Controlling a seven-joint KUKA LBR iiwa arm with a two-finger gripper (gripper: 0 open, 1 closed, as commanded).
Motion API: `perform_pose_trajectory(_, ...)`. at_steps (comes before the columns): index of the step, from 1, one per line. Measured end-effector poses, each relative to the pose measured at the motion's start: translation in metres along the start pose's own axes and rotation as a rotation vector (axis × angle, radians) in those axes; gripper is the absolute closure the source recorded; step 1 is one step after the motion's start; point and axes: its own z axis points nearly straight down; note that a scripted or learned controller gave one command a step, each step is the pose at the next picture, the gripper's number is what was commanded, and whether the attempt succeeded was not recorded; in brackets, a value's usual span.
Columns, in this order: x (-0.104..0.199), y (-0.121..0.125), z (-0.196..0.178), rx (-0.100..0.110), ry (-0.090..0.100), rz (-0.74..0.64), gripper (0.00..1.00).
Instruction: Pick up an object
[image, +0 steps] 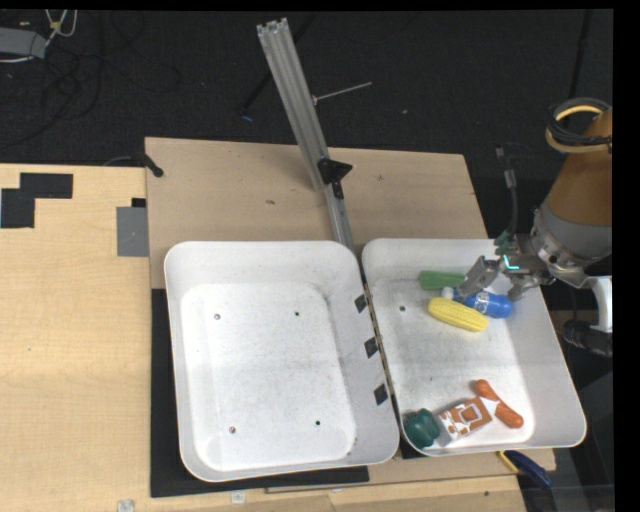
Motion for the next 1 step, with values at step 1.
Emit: perform_pose_trajectory(1,-0.0001,0.0009,-0.0022,-0.004,-0.001,-0.001,0.0)
